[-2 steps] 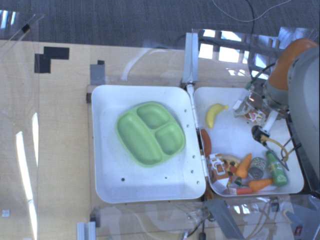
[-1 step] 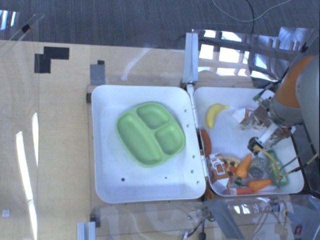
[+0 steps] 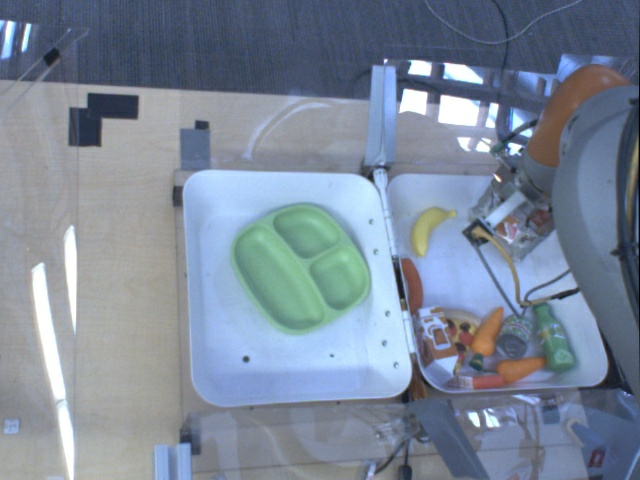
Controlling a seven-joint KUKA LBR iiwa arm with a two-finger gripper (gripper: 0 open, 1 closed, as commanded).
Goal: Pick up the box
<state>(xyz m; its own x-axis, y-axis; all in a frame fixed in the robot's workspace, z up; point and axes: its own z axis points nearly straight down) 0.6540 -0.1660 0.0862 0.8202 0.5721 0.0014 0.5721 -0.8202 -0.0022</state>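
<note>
Box (image 3: 434, 334), white with orange-red print, lies flat in the right bin (image 3: 455, 278), at its near left corner against the wall. Touching its right side: an orange carrot (image 3: 488, 330), tilted; beyond that a grey can (image 3: 514, 338) and a green bottle (image 3: 552, 340). A second carrot (image 3: 520, 370) along the near wall. A banana (image 3: 430, 228) sits farther back. Gripper (image 3: 518, 222) hangs over the bin's far right part, well apart from the box; spread or closed, cannot tell. Left bin (image 3: 205, 298) holds a green divided plate (image 3: 300, 266).
</note>
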